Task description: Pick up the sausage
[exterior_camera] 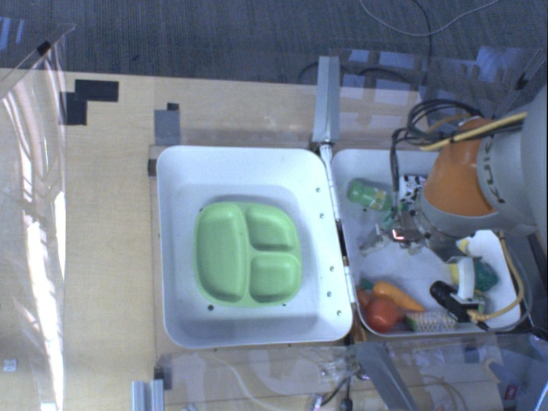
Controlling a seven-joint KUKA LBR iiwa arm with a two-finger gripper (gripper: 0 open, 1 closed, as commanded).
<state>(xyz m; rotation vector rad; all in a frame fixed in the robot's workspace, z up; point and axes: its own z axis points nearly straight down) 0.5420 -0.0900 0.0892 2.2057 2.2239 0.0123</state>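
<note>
Pale wooden bench, two white bins side by side. A green divided plate lies alone in the left bin, and toy food crowds the right bin. An orange, elongated piece, judged to be the sausage, lies against a red tomato in the right bin's near corner, on the tomato's far side.

The likeliest trouble is that contact. A descent aimed a little toward the tomato could close on the tomato instead, or knock both pieces against the bin wall. The sausage looks smooth and rounded, so an off-centre pinch may squeeze it out sideways and send it rolling. A ribbed pale item lying beside the tomato along the near rim narrows the room further.

The gripper hangs low over bare bin floor, farther from the tomato than the sausage is and apart from both. A green bottle lies beyond it, farther again from the tomato. Whether the claw is spread or pressed together cannot be told from this slant — nothing is seen gripped in it, and contact with the floor is unclear.
</note>
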